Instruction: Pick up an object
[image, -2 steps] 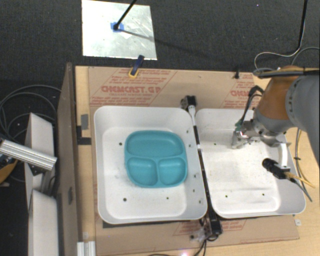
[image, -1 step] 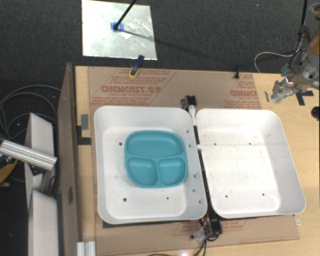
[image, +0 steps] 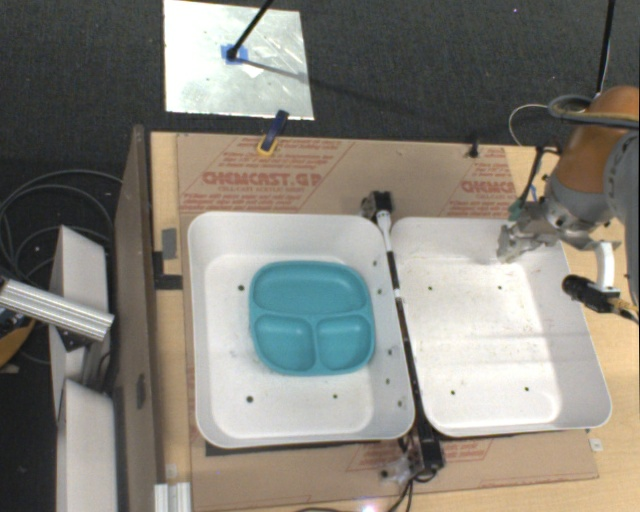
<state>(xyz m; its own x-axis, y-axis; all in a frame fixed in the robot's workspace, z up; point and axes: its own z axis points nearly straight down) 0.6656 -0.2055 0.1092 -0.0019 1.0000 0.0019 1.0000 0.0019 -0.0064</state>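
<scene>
A teal divided plate (image: 311, 317) with three compartments lies flat in the middle of the left white bin (image: 225, 240). My gripper (image: 511, 243) hangs over the far right corner of the right white bin (image: 560, 400), well away from the plate. Its grey wrist and orange band rise toward the right edge. The fingertips point down near the bin's back wall, with nothing visible between them.
The two bins sit side by side on a cardboard sheet (image: 300, 165), joined by a black clamp strip (image: 395, 290). Cables (image: 40, 215) and a metal bar (image: 55, 308) lie off the bench to the left. A shiny sheet (image: 237, 60) lies behind.
</scene>
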